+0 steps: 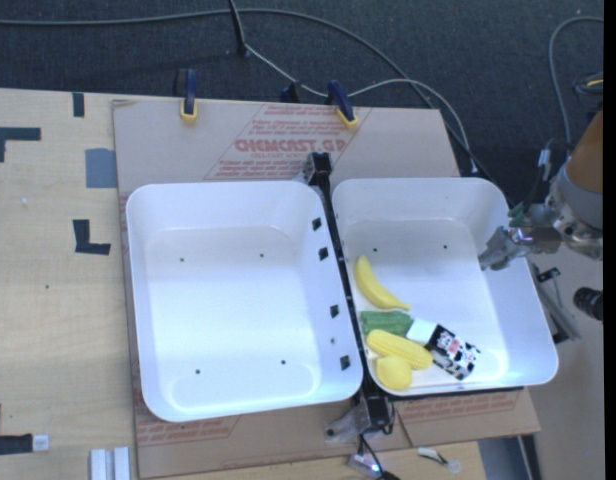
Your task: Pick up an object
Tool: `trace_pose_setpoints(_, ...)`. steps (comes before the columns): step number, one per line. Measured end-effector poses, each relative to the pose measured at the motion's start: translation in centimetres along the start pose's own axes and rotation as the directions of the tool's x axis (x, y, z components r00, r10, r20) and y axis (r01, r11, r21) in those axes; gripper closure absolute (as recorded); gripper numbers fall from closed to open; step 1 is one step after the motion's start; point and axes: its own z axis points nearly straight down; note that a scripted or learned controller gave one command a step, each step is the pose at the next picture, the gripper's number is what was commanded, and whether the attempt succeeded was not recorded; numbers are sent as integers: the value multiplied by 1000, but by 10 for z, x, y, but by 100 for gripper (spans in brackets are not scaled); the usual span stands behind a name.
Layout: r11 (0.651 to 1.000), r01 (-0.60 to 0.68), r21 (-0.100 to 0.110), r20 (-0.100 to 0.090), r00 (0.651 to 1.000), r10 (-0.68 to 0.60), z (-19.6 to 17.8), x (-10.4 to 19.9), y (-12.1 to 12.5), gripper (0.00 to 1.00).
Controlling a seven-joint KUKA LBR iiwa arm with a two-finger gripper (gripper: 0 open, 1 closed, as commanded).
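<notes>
Bench: pale wood surface, dark tape marks on its left part, a brown cardboard sheet clamped on top under the bins.

Left shallow white plastic bin: I see nothing lying in it from here.

Right shallow white plastic bin: all the candidates sit here, bunched in the near-left corner against the divider between the bins.

Arm: I have the grey wrist coming in from the right, over the right bin's far-right rim. The tool hangs at that rim, well apart from the cluster. Its tip is small and blurred; I cannot tell how it is set, and I see nothing carried in it.

Objects, big to small:
- curved yellow plastic banana, farthest up the bin, lying at a slant.
- yellow toy corn cob, lying across the cluster, just below a flat green piece it seems to touch.
- black-and-white patterned small block, just right of the corn, nearest the tool's side.
- rounded yellow lump, closest to the near wall.

Progress, my reading: nothing lifted yet. Everything rests on the bin floor. Left to do: travel across to the cluster, descend, close on one piece, raise it. The items crowd each other, so I judge the patterned block or the banana as the cleaner targets.
</notes>
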Motion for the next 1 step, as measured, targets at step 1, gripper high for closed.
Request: trace_pose_setpoints(1,1000,0,2,-1,1000,0,-38,0,1,100)
